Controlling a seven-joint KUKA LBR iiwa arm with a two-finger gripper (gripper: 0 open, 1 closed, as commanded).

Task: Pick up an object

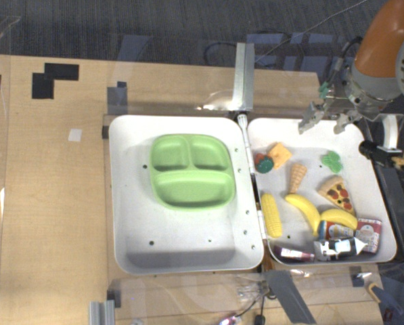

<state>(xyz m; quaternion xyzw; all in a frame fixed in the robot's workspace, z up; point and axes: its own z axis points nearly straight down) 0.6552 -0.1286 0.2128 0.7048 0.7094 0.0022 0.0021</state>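
The green toy (332, 160), lying alone in the upper right of the right bin (384, 202), is best targeted, being clear of neighbours. The end effector (325, 122) hovers just above it, apparently spread and empty; a straight descent is advised.

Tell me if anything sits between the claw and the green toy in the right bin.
Nothing visible does. The claw hangs over the right bin's back edge, and the green toy lies just in front of it on bare white floor. The nearest things, the pizza slice and ice cream cone, lie beyond it.
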